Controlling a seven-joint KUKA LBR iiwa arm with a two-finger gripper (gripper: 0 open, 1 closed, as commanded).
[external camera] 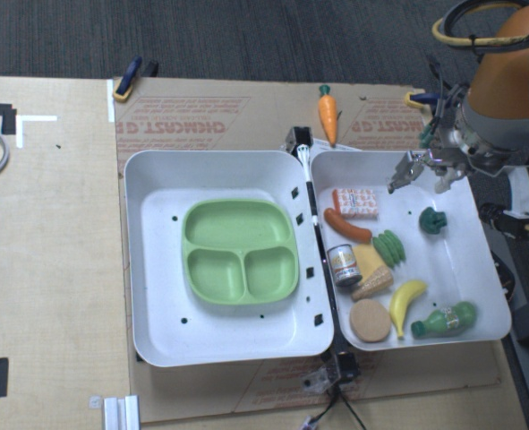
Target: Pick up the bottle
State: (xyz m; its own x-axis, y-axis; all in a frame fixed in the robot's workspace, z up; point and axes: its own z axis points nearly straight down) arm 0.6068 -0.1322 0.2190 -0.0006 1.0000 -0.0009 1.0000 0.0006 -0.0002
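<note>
Pincer: at upper right of frame I see fingers spread apart, nothing between them, hovering over right bin's far corner.
Bottle: green, lying in lower right corner beside banana.
Unclear: wrist detail blurred.

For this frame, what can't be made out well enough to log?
- Gripper: small and dark over the right bin's far edge; whether open or shut cannot be told.
- Bottle: its label is too small to read.
- Can: its print is blurred.
- Arm: cut off by the right and top edges of the camera view.
- Box: the pattern is too small to identify.
</note>
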